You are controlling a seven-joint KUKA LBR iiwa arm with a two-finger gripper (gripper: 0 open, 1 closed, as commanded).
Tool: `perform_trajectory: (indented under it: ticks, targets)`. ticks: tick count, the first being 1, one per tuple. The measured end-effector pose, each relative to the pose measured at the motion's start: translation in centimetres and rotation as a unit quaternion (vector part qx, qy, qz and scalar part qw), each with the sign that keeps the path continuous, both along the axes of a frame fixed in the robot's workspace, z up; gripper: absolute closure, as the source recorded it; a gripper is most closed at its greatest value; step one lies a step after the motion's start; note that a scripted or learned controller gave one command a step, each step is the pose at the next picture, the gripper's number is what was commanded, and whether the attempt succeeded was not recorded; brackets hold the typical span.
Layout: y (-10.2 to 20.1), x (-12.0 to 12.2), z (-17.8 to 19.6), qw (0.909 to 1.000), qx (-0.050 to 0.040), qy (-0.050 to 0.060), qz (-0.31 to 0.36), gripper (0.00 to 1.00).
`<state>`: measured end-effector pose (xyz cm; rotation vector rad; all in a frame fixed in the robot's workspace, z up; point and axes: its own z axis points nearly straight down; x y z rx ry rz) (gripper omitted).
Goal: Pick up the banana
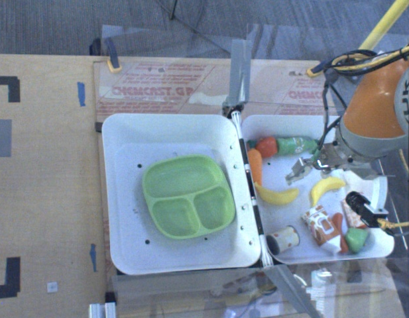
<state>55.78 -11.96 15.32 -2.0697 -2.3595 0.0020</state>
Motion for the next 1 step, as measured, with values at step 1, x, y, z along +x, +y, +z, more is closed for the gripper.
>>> perform_trajectory:
  ticks: [1]
  targets:
    - [-2.82, -0.88, -6.39, 0.9988, -0.0005, -0.006, 0.049, 0.0]
